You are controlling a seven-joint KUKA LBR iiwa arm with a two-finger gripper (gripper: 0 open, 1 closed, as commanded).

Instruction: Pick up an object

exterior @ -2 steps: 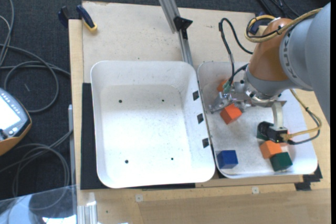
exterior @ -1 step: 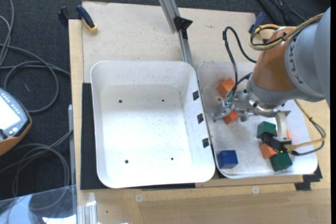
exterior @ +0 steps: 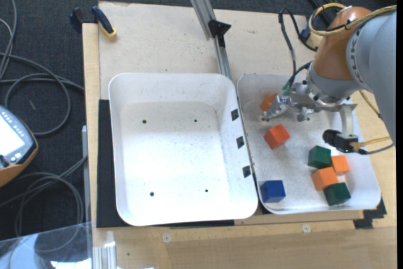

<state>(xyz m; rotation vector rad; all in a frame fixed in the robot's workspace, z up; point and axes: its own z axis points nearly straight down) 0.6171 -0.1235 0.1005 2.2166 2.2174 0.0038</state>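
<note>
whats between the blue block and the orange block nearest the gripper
In the camera view, nothing: between the blue block and that orange block there is only bare white floor of the right bin.

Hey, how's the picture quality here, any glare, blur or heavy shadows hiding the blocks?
Camera view: lighting is even and soft, with faint shadows under the blocks; the left bin is bright white but not blown out, its specks still visible; the blue block and green block are sharp; the gripper looks slightly soft, and the arm covers part of the right bin.
</note>
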